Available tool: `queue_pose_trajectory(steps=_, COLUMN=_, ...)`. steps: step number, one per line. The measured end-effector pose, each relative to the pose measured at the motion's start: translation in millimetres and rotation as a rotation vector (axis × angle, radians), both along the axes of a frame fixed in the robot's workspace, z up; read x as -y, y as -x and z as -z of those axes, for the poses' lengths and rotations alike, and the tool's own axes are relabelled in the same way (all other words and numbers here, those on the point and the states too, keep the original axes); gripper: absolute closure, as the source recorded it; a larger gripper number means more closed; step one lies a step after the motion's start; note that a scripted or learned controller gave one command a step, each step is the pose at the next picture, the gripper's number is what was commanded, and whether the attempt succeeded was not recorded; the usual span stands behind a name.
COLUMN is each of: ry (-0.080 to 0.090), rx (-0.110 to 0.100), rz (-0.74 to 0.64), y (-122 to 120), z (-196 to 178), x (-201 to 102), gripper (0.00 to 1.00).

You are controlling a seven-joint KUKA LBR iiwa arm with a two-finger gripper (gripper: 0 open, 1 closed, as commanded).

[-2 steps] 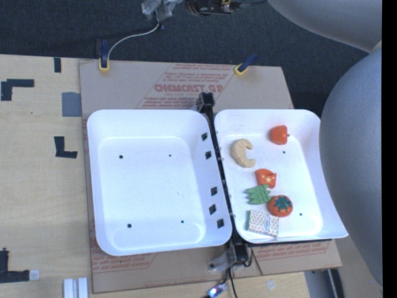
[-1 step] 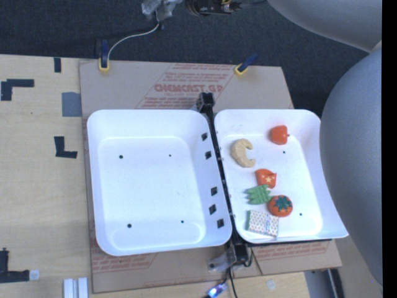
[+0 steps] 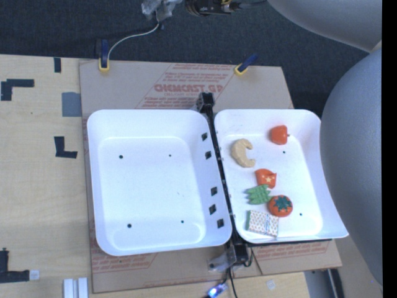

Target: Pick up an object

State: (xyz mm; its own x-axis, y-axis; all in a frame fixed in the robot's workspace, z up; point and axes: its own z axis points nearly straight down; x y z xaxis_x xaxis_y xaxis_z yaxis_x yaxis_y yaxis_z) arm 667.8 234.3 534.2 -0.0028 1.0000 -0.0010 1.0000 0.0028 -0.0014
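Note:
The right bin [image 3: 310, 166] holds several small items. A red round piece [image 3: 278, 135] lies at its far side, with a tan croissant-shaped piece [image 3: 243, 153] to its left. Lower down come an orange-red piece [image 3: 265, 177], a green leafy piece [image 3: 258, 195] and a red tomato with a green top [image 3: 280, 205]. A flat patterned packet [image 3: 263, 223] rests by the bin's near edge. My gripper [image 3: 160, 5] hangs far beyond the bins at the top of the view, over the dark floor, well away from every item and blurred.
The left bin [image 3: 149, 179] stands beside the right one, with a black divider strip [image 3: 214, 166] between them. Both sit on a cardboard sheet [image 3: 186, 89] held by clamps. My grey arm [image 3: 363, 104] curves over the right side.

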Motion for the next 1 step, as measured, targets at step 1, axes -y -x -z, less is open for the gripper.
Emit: queue_pose_trajectory(steps=1, ry=0.000, rx=0.000, rz=0.000, y=0.0, z=0.0, x=-0.1, gripper=1.00)
